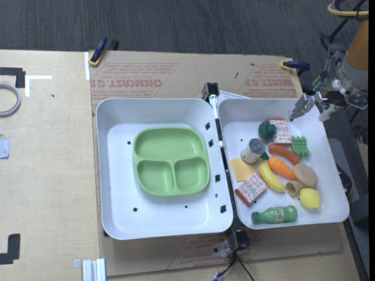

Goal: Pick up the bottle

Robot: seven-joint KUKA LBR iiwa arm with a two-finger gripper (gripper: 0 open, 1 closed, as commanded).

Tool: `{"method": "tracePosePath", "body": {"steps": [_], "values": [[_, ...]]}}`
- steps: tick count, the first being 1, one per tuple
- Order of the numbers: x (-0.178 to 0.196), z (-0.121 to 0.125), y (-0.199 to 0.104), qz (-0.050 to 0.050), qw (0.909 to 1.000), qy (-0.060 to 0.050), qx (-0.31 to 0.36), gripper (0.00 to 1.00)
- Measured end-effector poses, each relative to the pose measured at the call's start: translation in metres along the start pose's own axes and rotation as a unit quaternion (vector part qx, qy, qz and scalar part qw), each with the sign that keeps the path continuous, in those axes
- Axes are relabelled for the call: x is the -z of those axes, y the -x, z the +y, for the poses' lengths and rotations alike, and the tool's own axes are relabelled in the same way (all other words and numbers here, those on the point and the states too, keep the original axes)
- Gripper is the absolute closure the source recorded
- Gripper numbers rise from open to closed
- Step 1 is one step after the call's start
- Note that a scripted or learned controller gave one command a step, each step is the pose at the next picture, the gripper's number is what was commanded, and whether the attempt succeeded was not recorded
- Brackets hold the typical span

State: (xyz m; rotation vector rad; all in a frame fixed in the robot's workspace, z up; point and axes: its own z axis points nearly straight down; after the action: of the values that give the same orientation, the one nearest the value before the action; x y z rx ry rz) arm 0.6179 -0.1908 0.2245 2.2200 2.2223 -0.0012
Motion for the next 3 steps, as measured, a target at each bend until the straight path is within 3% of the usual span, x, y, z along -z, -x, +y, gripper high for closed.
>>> {"method": "tracePosePath", "body": {"steps": [1,2,3], "values": [[0.010,0.000,0.000,-0.001,1.0000,0.001,0.001,1.00],[0.007,-0.032,-0.086,0.000,0.9920,0.000,0.126,1.00],[-0.032,-0.088,-0.149,0.000,0.9803,0.000,0.197,1.00]]}}
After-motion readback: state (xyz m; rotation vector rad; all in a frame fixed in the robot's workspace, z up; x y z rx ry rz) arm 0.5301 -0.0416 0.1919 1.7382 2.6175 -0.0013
